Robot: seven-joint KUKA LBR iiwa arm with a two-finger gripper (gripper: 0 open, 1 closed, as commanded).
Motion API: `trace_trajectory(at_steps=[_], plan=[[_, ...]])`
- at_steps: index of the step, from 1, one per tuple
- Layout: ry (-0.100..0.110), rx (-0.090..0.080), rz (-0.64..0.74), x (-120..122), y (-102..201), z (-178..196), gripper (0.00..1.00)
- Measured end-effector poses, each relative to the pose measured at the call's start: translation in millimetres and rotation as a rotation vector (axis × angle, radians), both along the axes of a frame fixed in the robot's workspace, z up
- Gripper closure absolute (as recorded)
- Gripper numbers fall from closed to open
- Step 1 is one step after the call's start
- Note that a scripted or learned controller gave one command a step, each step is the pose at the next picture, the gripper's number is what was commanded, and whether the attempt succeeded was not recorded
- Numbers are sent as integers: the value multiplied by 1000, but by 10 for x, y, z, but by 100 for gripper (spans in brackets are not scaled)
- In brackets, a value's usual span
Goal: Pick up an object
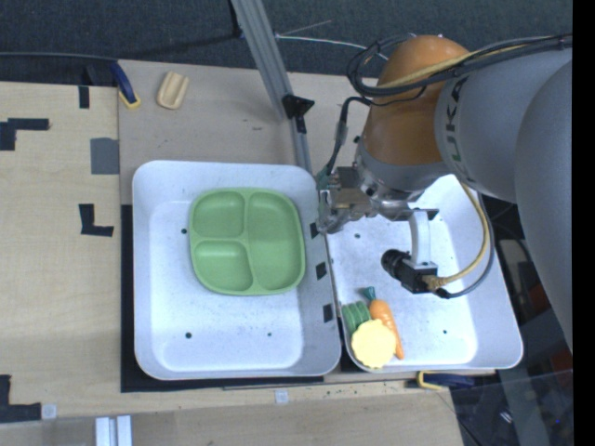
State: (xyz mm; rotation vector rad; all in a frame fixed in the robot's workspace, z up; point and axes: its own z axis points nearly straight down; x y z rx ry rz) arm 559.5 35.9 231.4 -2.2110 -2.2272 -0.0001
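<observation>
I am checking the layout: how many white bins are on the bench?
2. The left bin holds a green divided plate. The right bin holds small toy foods in its near left corner; the arm hides part of it.

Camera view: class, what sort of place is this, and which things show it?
Probably a robotics lab test bench: a grey arm with an orange band reaches over two white bins, which hold toy items, a green divided plate and a plastic carrot.
</observation>
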Motion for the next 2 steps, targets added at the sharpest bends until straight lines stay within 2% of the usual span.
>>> trace_trajectory(at_steps=[1, 2], plan=[[3, -2, -1, -229, 457, -126, 100], [0, -2, -5, -218, 429, -120, 0]])
